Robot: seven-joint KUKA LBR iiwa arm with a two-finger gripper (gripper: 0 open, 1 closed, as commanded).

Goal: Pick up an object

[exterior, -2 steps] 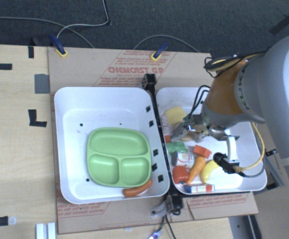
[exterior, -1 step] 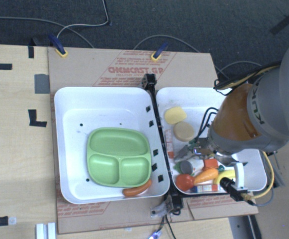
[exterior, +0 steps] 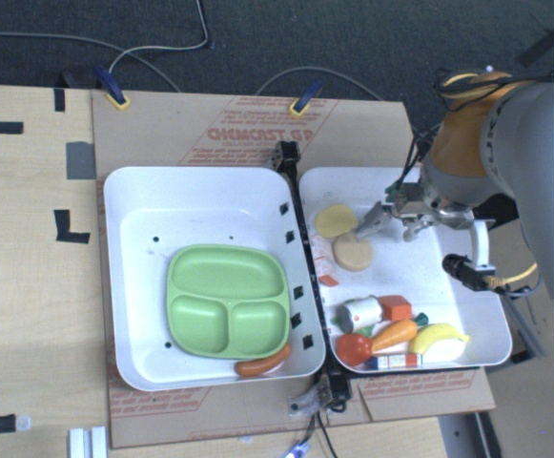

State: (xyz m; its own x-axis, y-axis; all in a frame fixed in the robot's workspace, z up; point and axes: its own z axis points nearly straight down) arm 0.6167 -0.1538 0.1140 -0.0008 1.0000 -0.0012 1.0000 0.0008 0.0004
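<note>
Over the right bin (exterior: 491, 346), gripper (exterior: 377, 219) near two tan discs (exterior: 345, 238), its grip indistinct, small items jumbled.

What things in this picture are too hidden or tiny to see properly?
- Gripper: camera view, too small and blurred to tell how its fingers stand.
- Toy pile: camera view, pieces overlap; the carrot covers what lies beneath.
- Arm: camera view, cut off by the right edge.
</note>
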